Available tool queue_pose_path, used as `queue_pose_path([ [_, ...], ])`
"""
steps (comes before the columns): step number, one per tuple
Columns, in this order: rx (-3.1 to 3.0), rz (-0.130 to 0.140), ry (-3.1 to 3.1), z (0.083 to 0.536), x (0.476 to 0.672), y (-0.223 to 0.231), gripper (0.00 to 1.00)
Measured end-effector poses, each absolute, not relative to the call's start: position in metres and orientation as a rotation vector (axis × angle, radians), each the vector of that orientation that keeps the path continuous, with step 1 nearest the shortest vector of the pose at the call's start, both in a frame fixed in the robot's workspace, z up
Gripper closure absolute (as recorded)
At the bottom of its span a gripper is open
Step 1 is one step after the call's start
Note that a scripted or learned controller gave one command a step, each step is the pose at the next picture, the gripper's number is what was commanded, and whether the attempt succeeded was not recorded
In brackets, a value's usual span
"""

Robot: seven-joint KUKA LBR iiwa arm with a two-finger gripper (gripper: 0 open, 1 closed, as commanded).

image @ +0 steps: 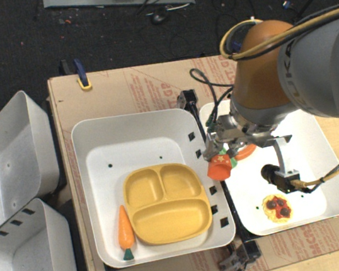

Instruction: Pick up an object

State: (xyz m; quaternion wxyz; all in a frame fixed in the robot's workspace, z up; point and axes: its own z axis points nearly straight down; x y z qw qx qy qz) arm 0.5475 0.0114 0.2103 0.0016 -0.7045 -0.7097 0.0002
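The claw (223, 153) was at frame centre-right, over the divide between the bins, clamped on an orange toy (220, 167). A carrot (125, 228) lay beside the yellow tray (167, 203) in the left bin (92, 169).

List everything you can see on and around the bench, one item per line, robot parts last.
left bin: 1, white, on the bench, left of the other bin
right bin: 1, white, on the bench, under the arm
divided plate: 1, yellow, three compartments, in the left bin
toy carrot: 1, orange with a green end, in the left bin, along the plate's left side
orange toy: 1, orange with some green, at the claw, over the seam between the bins; grip not clear
small pizza-like toy: 1, yellow with red, near the front of the right bin
spare bins: 2, white, left of the bench
arm: 1, grey with an orange band, reaching in from the right
claw: 1, dark metal, above the orange toy
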Motion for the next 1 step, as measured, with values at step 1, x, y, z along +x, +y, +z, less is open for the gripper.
queue_pose_path([
  [1, -2.211, -0.001, -2.229, 0.2232, 0.532, 0.0627, 1.0],
])
